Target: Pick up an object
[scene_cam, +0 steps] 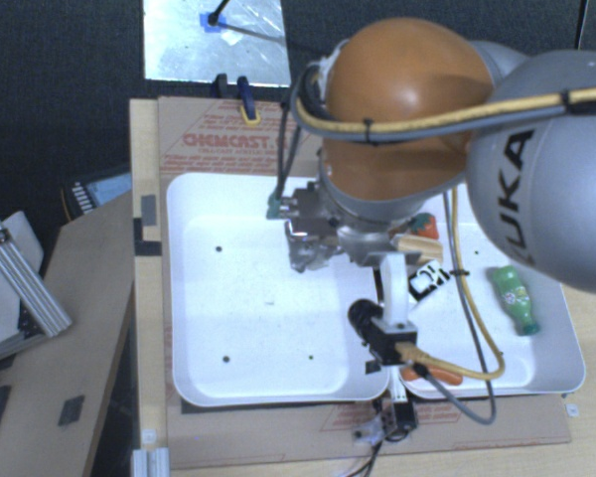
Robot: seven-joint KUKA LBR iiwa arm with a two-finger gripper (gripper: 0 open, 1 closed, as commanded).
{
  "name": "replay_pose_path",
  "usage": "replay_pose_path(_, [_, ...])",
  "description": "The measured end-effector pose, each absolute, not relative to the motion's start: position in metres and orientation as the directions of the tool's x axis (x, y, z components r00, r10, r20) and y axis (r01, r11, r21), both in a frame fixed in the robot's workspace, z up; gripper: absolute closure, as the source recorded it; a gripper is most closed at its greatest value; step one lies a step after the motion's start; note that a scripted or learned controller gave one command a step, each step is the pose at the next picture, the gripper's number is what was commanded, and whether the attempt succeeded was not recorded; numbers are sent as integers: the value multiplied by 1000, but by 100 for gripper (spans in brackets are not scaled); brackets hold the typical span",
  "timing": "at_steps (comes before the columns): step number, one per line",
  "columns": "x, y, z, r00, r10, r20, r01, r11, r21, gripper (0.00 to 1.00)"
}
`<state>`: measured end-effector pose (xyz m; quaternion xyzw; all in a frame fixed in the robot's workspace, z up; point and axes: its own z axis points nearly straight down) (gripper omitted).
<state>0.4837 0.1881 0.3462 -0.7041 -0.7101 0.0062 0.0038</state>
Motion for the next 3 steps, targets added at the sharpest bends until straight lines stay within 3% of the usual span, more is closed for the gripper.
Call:
replay_pose_path(1, [559, 145, 373, 3, 1000, 0, 1000, -3, 7, 100])
replay_pose_path(2, [520, 193, 413, -9, 1000, 4, 1000, 9, 5, 100])
replay_pose_path(3, [485, 164, 437, 0, 1000, 2, 1000, 0, 3, 100])
